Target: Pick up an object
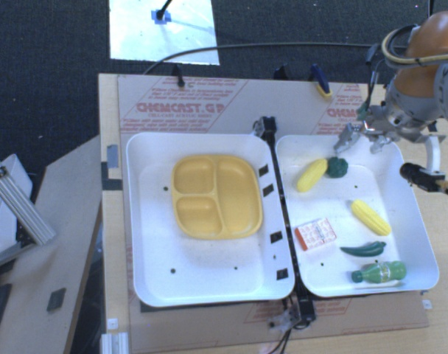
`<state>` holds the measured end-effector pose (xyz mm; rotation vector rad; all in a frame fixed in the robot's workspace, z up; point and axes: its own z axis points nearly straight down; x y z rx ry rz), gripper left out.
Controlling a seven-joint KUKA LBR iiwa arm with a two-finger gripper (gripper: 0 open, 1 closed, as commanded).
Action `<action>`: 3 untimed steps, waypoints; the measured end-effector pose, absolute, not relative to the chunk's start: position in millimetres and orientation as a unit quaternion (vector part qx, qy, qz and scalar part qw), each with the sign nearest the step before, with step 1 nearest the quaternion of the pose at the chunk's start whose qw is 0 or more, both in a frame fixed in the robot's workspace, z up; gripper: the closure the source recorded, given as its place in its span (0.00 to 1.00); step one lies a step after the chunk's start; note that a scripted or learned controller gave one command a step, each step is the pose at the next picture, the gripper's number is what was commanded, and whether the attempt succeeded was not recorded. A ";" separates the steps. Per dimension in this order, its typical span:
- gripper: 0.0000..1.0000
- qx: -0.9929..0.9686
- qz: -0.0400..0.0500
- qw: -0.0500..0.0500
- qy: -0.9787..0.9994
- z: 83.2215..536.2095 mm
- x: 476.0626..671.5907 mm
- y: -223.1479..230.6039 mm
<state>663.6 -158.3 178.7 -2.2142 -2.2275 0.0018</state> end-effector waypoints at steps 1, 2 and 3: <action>0.00 -0.706 0.000 0.000 -0.708 133.2 655.5 -157.3; 0.00 -0.706 0.001 0.000 -0.709 82.3 655.6 -156.9; 1.00 -0.705 -0.002 -0.003 -0.709 96.8 657.9 -157.0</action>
